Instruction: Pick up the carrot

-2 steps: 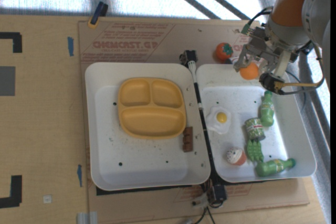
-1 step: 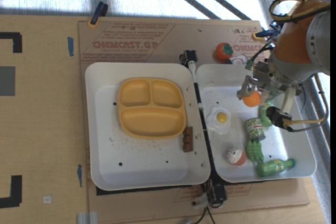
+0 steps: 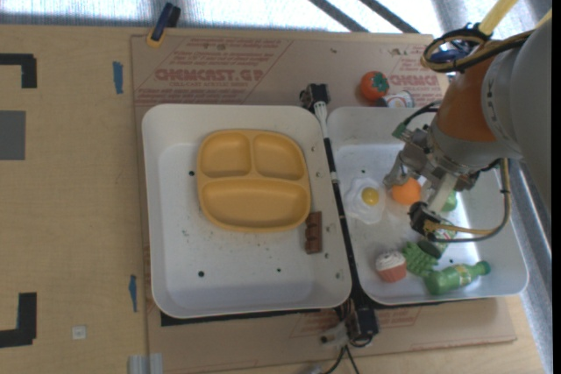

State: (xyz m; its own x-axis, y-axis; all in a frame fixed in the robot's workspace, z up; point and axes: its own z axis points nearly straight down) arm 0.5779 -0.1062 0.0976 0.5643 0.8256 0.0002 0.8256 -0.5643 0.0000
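Note:
The carrot shows as an orange lump in the middle of the right bin, with a bit of green at its right end. My gripper hangs directly over it, coming down from the grey arm with the orange band at the upper right. The gripper's body covers the carrot's right part, so only the left end is in sight. Whether the carrot is touched or gripped is hidden from this angle.
In the right bin lie a fried egg toy, a cupcake, a green bottle and a dark green piece. The left bin holds a yellow divided plate and a brown block. A tomato sits behind the bins.

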